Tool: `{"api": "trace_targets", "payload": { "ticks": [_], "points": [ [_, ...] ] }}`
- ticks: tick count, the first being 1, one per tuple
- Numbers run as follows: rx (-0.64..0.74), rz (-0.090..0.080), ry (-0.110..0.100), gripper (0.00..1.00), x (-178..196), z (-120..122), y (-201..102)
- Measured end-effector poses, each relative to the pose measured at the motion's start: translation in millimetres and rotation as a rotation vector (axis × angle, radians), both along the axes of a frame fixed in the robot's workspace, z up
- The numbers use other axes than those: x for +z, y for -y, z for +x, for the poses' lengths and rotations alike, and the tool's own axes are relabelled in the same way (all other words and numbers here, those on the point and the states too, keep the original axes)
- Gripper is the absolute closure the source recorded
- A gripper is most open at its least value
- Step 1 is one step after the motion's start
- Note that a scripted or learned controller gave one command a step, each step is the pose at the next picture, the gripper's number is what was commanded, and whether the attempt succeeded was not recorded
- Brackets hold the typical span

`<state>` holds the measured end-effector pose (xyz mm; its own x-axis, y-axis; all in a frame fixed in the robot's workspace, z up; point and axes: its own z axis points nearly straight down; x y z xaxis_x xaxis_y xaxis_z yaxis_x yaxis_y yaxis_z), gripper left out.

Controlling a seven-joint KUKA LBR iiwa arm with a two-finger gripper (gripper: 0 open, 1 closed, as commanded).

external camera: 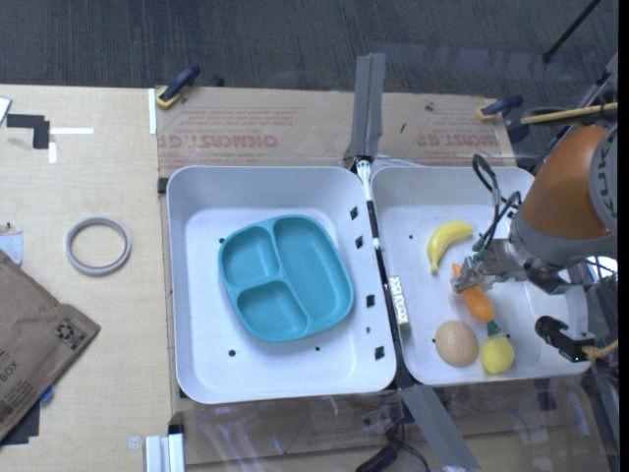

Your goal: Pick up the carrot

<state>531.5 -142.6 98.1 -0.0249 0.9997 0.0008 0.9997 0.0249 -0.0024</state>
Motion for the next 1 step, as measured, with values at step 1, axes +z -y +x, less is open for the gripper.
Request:
{"api": "trace_targets", "payload": {
  "ticks": [1],
  "points": [
    [-0.055, -0.002, -0.001, 1.0, 91.8, 14.9, -62.9]
  ]
}}
